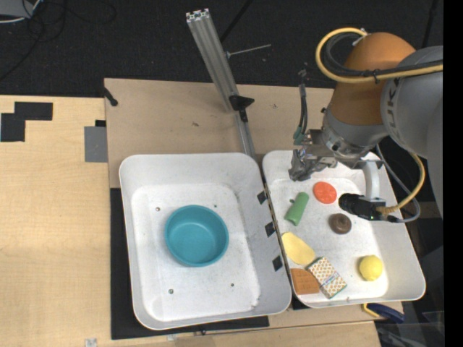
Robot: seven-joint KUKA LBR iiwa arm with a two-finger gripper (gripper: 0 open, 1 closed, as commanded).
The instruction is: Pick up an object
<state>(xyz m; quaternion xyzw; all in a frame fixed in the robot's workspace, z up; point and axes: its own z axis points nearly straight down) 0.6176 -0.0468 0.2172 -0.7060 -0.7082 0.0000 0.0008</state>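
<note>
- I see the arm (376, 85) coming in from the right, its orange band bulking over the far end of the right bin (405, 266), wrist bent down toward the bin floor.
- The left bin (145, 186) carries a teal bowl (196, 235) sitting upright near its middle.
- The gripper (302, 166) hangs low over the right bin's far left corner; I cannot tell from this slant how its fingers stand, and I see nothing between them.
- Just below the gripper, on the near side, a green block (296, 208) lies tilted on the bin floor, apart from the tool.
- A red disc (325, 192) rests beside the green block, to its right and also close to the gripper.
- A yellow wedge-like piece (297, 249) and a patterned box (325, 276) lie nearer the front of that bin.
- A yellow ball-like fruit (370, 267) sits near the front right.
- A small brown round piece (340, 223) lies mid-bin.
</note>
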